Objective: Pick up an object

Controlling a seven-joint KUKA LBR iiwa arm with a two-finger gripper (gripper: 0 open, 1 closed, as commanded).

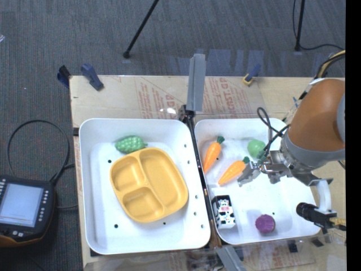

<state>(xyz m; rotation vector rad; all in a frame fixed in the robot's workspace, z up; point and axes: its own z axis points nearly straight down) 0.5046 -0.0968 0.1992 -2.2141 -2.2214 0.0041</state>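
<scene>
Orange-banded arm (316,117) comes in from the right edge of frame, sits highest over the right bin (282,237); gripper (252,173) hangs at mid-right of frame, above the bin floor, fingers parted, nothing between them. Fingertips just beside the lower carrot (232,172), tip near its leafy end, can't tell if touching. Second carrot (211,153) lies up-left of it, close to the divider between bins. Green round fruit (256,147) sits right above the gripper, partly hidden by cables. Purple round object (265,223) at lower right of the bin, well apart from the gripper. Small cow-print carton (225,212) at the bin's lower-left corner, against the divider. Left bin (93,196) holds a yellow divided plate (149,184) in the middle, tilted diagonal, three compartments. Green bumpy item (130,144) just above-left of the plate, touching its rim or nearly. Tablet pendant (22,208) on the floor at lower left of frame, cable looping above it
</scene>
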